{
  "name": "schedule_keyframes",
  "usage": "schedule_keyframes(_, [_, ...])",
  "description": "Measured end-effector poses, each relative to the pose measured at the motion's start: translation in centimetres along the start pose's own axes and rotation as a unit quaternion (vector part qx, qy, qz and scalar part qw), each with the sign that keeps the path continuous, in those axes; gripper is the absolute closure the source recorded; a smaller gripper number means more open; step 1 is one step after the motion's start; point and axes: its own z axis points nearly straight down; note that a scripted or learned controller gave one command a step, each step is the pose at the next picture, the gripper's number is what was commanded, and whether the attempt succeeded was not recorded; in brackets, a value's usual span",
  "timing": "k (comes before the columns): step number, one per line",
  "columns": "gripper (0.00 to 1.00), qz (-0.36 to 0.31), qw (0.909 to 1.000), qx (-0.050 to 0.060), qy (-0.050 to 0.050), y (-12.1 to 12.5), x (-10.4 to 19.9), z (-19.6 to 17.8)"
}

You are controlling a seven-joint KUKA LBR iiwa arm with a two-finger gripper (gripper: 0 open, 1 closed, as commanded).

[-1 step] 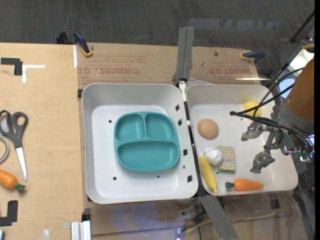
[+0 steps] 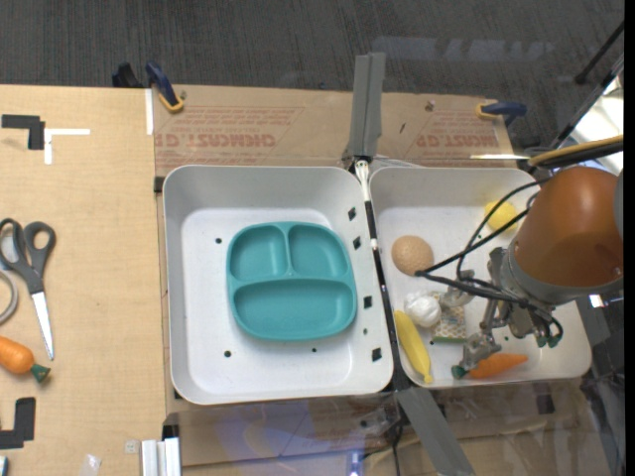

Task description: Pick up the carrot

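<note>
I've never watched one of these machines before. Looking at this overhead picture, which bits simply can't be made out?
- Gripper: small and tangled among cables, so open or shut is unclear, as is any contact with the carrot.
- Yellow object at the right bin's back: partly hidden by the arm's orange band.
- Second carrot left of the bins: cut by the picture's left edge.
- Patterned item beside the garlic: too small to identify.

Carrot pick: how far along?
Done: the hand has reached the right bin, low over the carrot. In hand: closing in on the carrot's green end; a grip can't be confirmed, as the carrot lies flat on the bin floor beside the banana. Left: secure it and lift.
</note>
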Motion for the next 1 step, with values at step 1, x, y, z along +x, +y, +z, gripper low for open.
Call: schedule_keyframes(1, [0.00,0.031,0.9995,-0.001,0.004,-4.44,0.59,-1.35])
